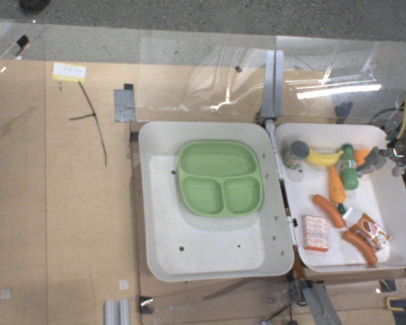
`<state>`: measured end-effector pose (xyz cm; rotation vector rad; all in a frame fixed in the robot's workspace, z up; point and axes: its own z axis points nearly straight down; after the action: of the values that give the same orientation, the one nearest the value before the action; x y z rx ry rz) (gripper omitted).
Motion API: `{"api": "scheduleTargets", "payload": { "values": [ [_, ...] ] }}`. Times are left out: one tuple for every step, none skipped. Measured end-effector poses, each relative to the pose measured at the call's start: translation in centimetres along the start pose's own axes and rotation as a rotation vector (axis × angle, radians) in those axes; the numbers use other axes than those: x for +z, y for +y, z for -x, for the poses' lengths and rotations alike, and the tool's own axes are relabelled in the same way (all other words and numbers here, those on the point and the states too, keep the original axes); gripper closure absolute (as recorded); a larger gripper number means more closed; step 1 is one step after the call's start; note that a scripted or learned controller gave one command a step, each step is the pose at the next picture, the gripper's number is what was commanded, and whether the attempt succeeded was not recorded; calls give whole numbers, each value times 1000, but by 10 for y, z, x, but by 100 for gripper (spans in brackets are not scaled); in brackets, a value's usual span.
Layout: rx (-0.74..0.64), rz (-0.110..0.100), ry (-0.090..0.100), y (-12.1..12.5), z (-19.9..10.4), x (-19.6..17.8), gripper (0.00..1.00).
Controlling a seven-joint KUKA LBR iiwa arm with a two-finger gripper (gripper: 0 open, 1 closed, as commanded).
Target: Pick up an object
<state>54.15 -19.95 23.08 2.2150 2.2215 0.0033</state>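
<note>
The right bin (pixel 392 202) holds several toy foods. A yellow banana (pixel 323 158) lies at the back beside a small round jar (pixel 297 152). A green bottle (pixel 348 168) stands next to an orange carrot (pixel 335 185). Two red sausages (pixel 328 210) (pixel 361 246), a pink box (pixel 316 233) and a brown snack packet (pixel 373 229) lie toward the front. My gripper (pixel 373 161) sits low at the bin's back right, just right of the green bottle, with a small orange piece (pixel 363 156) between them. Nothing is visibly held.
The left bin (pixel 155 249) holds a green divided plate (pixel 220 178). A metal divider post (pixel 273 90) stands behind the gap between the bins. Cables (pixel 400 117) hang at the right edge. Bare wooden bench (pixel 54 202) stretches to the left.
</note>
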Motion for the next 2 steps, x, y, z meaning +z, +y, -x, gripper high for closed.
{"api": "scheduleTargets", "payload": {
  "values": [
    [-68, 0, 0, -1, -12, 140, 0],
    [-66, 5, -2, 0, -11, 128, 100]
  ]
}}
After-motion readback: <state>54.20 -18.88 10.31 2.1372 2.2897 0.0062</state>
